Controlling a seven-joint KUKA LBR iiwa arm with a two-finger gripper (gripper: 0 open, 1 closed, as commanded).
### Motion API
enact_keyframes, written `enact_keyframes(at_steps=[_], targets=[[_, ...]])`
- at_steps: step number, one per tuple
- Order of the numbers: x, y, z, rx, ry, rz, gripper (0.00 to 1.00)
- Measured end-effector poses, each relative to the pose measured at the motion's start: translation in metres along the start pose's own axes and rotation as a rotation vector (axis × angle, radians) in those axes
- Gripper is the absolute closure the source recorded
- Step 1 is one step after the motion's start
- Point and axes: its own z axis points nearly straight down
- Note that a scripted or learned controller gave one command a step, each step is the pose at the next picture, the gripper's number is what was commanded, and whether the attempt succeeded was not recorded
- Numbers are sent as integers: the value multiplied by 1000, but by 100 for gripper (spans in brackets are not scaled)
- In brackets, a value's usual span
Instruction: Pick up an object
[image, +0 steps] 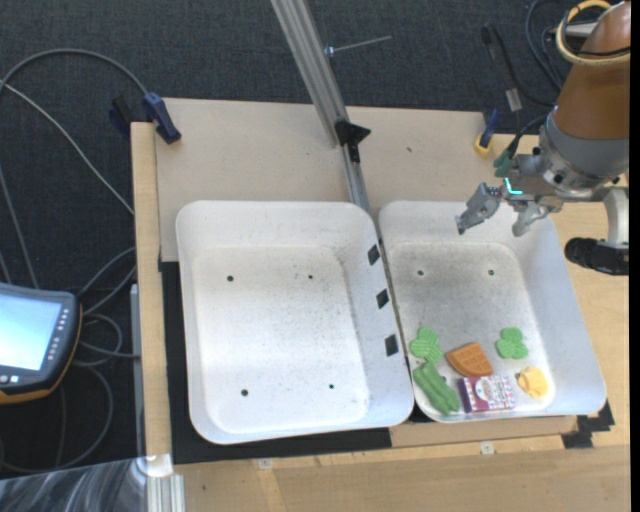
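At nine o'clock a grey tablet (30, 340) lies off the bench; the left bin (275, 320) sits beside it toward centre, its speckled floor bare; an aluminium post (320, 90) slants in from twelve o'clock down to the seam between the bins. The right bin (565, 300) holds a cluster at its five o'clock corner: a green leafy piece (425, 346) above a long green piece (436, 388), an orange wedge (469, 359), a purple-and-white packet (488, 393), a green clover shape (512, 343) and a yellow piece (534, 382), all close together. At two o'clock the gripper (497, 212) hangs over the bin's far rim, fingers spread apart, nothing between them, well apart from the cluster.
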Motion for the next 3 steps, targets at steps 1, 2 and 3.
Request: enact_keyframes(at_steps=[1, 2, 3], targets=[[0, 0, -2, -3, -1, 0, 0], [1, -1, 62, 2, -1, 1, 0], [4, -5, 125, 3, 0, 1, 0]])
